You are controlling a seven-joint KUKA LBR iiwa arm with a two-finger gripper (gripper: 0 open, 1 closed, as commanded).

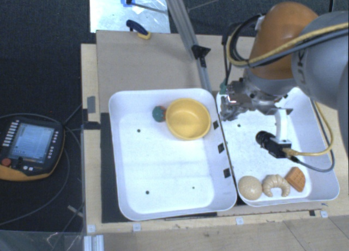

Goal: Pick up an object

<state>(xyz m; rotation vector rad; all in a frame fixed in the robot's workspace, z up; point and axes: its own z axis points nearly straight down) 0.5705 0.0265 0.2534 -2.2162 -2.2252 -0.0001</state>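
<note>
My gripper (pixel 228 108) hangs over the far left part of the right bin (pixel 319 135), near the divider between the bins. Nothing shows between its fingers. At the near edge of the right bin lie a round beige bun (pixel 250 187), a pale croissant (pixel 276 185) and an orange waffle-like piece (pixel 296 178), side by side and well in front of the gripper. In the left bin (pixel 163 184) a yellow bowl (pixel 187 118) sits at the far right, with a small dark green ball (pixel 158 113) touching its left side.
A teach pendant (pixel 28 146) lies on the floor at the left. A metal pole (pixel 185 23) slants over the cardboard board behind the bins. A blue-and-yellow clamp (pixel 137 28) sits at the board's far edge.
</note>
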